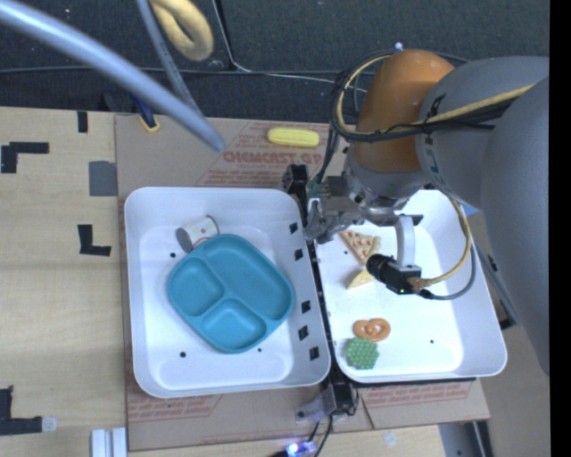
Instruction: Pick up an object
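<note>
Lying nearest the camera in the right bin (pixel 464 357), a green knobbly ball (pixel 361 354) touches a small pretzel (pixel 371 329) just beyond it. Further up that bin, a pale wedge (pixel 360 278) sits beside a pizza slice (pixel 360 243) with red spots. A black cylinder (pixel 393 272) on a cable hangs over the wedge's right side.

The left bin (pixel 152 357) holds a blue tray (pixel 229 292) with three compartments, resting near the middle. A small cup (pixel 196 233) lies tipped on its side just beyond the tray's far left corner, touching or nearly touching it.

Above the pizza slice, the gripper (pixel 332 216) hangs low over the wall between the two bins, on the right bin's near-left side. Whether its fingers are apart or together cannot be told, as the wrist hides them; nothing can be seen held. The arm (pixel 500 116), grey with an orange band (pixel 401 107), fills the upper right.

Beyond the bins, a yellow corn-like piece (pixel 293 137) lies on the cardboard (pixel 232 147). A grey tube (pixel 116 67) slants across the far left, with a yellowish loop (pixel 183 25) at the top edge.
</note>
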